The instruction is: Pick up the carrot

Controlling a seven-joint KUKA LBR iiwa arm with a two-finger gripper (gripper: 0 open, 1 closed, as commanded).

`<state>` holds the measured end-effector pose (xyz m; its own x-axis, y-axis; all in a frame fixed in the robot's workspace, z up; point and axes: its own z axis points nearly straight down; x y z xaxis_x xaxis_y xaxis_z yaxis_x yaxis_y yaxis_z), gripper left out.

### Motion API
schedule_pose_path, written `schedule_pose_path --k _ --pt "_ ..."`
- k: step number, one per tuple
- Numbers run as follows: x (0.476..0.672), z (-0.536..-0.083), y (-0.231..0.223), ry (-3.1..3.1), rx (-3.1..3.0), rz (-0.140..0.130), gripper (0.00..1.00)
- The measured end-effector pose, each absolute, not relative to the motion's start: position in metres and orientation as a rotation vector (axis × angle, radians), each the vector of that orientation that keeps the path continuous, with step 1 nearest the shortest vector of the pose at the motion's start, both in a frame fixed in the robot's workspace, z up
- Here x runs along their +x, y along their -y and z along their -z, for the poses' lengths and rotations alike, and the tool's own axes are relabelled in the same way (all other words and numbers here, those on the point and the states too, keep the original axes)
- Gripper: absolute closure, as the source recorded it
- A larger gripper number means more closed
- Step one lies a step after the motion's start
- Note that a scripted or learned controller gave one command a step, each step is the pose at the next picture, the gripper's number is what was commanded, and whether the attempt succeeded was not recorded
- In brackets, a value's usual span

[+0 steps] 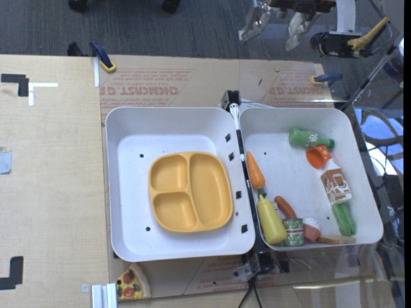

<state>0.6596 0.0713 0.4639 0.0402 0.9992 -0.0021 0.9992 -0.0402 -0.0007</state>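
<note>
The carrot (255, 171), orange with a green stub at its lower end, lies in the right bin (359, 172) against its left wall. My gripper (273, 29) hangs high at the top of the view, beyond the bins' far edge and well away from the carrot. Its two fingers (252, 25) are spread apart with nothing between them.
A yellow three-part plate (191, 191) sits in the left bin (122, 172). The right bin also holds a yellow bottle (270, 220), a small can (293, 231), a red sausage (285, 206), a green bottle (309, 138), an orange piece (319, 156), a carton (335, 186) and a green vegetable (345, 219).
</note>
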Motion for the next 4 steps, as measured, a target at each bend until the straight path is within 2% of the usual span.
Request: schedule_pose_path --k 1,2,3,4 --pt "0.661 -0.471 -0.071 -2.177 2.262 0.01 1.0" --pt "0.661 -0.471 -0.071 -2.177 2.263 0.01 0.0" --pt "0.66 -0.446 -0.131 -2.29 2.154 0.008 0.0" --pt "0.661 -0.453 -0.131 -2.293 2.148 0.013 1.0"
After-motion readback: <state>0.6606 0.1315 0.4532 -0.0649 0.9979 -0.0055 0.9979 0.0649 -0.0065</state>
